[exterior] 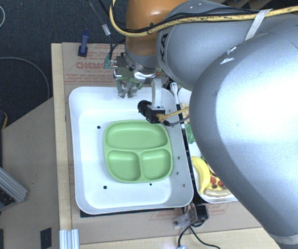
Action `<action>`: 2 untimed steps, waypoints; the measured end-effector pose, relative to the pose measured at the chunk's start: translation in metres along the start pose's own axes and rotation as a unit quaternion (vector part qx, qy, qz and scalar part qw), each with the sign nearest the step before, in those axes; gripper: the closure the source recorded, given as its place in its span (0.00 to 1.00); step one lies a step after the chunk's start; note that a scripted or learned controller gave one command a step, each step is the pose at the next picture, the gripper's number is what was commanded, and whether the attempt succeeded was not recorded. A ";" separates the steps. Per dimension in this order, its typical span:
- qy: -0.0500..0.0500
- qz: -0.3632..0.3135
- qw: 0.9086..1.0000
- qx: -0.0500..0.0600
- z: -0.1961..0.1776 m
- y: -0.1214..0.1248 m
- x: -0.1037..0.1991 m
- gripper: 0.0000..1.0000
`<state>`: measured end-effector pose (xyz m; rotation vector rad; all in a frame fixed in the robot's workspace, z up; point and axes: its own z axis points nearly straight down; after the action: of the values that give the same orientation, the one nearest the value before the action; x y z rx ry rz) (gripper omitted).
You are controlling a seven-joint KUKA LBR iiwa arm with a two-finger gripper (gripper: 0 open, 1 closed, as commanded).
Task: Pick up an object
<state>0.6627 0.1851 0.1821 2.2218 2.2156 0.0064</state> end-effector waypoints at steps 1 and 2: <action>-0.001 0.001 1.000 0.007 0.069 0.003 -0.049 1.00; 0.001 0.000 1.000 -0.007 0.093 -0.050 -0.063 1.00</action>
<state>0.6134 0.1226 0.0889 2.2158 2.2091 0.0228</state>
